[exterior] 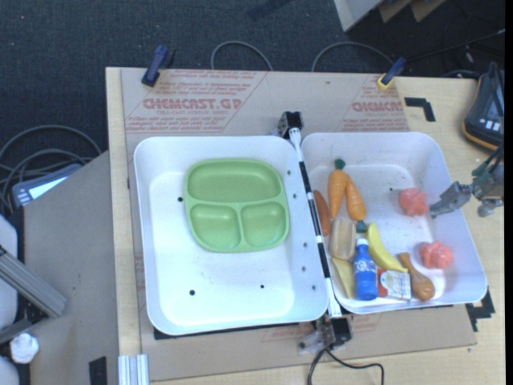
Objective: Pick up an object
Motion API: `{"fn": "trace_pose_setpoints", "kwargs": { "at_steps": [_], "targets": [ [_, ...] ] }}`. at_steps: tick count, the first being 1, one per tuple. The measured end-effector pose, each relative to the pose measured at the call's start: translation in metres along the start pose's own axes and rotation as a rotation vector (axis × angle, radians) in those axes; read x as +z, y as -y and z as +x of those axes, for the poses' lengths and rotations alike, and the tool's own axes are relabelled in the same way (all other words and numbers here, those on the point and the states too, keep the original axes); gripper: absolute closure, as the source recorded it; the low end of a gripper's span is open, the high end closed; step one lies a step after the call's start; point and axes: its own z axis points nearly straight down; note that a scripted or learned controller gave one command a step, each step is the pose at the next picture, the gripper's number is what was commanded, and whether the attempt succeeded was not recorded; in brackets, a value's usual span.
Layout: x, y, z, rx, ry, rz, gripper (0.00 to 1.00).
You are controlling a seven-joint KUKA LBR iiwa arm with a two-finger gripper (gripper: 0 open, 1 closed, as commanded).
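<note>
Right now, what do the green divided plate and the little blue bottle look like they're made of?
The green divided plate looks like moulded plastic with a matte finish: one even colour, soft rounded compartment edges. The blue bottle seems glossy plastic, probably a toy, with a white cap and a label; too small to be sure.

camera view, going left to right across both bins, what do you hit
green divided plate → carrot → blue bottle → pink toy → gripper

I log: green divided plate (pixel 237 204); white bins (pixel 160 239); orange carrot (pixel 346 194); yellow banana (pixel 382 251); blue bottle (pixel 365 273).
</note>
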Motion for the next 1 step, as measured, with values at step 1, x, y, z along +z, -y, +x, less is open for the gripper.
{"fn": "trace_pose_setpoints", "kwargs": {
  "at_steps": [1],
  "targets": [
    [0.1135, -0.0862, 0.0715, -0.001, -0.002, 0.002, 0.0]
  ]
}}
